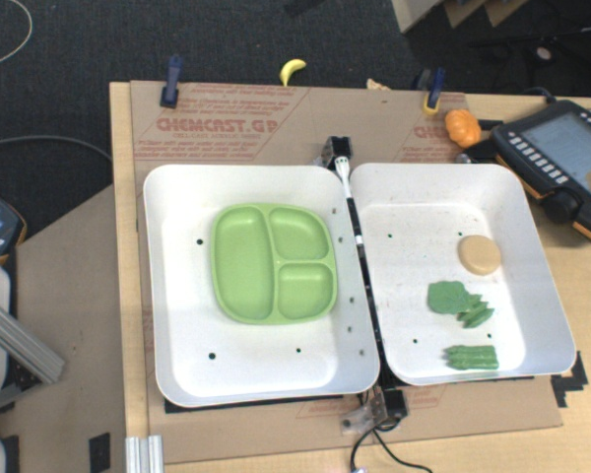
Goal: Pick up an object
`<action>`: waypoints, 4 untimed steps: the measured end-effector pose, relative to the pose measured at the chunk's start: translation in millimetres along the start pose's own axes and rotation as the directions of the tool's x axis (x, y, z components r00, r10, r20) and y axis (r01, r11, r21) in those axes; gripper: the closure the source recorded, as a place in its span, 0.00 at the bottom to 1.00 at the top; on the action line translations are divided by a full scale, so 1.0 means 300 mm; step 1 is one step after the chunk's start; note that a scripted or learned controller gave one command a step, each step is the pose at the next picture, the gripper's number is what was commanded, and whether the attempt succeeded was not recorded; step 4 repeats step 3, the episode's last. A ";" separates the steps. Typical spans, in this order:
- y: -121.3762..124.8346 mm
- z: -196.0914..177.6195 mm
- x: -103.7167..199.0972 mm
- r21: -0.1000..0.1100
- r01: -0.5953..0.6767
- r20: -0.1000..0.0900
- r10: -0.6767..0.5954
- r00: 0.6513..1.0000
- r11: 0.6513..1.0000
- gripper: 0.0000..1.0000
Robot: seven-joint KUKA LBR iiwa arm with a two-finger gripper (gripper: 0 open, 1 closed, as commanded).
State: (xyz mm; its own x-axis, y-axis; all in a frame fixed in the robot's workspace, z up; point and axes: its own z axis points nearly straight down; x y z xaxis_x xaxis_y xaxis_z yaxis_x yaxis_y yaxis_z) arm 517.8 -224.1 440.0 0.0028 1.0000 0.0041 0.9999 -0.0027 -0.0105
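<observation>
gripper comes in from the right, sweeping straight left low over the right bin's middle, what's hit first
Probably the tan disc, lying close to the right wall of the right bin, if the sweep is low enough. The green pieces lie nearer the front.

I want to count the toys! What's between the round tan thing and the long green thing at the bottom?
In the camera view, one leafy green piece lies between the tan disc and the green strip.
</observation>
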 end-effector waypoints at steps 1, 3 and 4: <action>0.167 -0.339 0.005 -0.024 0.006 0.010 -0.006 1.000 1.000 1.00; -0.108 -0.345 0.000 -0.029 0.005 0.013 -0.004 1.000 1.000 1.00; -0.108 -0.345 0.000 -0.029 0.005 0.013 -0.004 1.000 1.000 1.00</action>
